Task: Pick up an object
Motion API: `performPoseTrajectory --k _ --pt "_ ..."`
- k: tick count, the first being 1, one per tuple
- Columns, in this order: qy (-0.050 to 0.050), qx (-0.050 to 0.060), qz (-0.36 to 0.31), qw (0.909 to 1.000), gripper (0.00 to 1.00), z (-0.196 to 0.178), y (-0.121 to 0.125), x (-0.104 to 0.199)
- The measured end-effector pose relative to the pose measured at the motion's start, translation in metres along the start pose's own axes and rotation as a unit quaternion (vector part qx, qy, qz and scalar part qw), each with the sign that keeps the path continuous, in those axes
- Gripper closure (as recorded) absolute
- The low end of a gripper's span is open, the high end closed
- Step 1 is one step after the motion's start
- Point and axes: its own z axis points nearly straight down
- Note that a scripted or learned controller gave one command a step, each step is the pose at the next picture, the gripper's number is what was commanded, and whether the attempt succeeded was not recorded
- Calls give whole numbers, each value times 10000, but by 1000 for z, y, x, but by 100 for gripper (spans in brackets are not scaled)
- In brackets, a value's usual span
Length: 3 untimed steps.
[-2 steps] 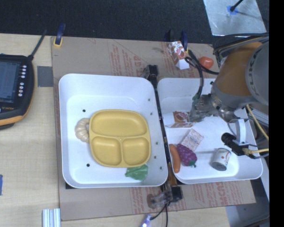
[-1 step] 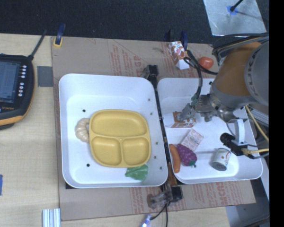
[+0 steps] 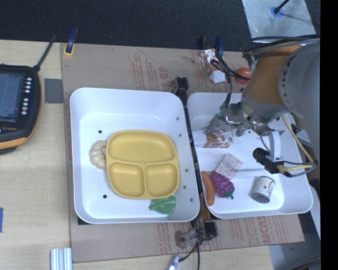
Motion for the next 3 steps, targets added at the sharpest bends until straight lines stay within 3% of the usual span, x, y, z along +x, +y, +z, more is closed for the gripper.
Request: performPoseTrajectory --k 1,2,3 --pt "-75 -25 24 10000 100 -14 1 -10" --pt "-38 -16 3 10000 0 -13 1 -5" --pt "-1 19 11 10000 0 -1 2 0"
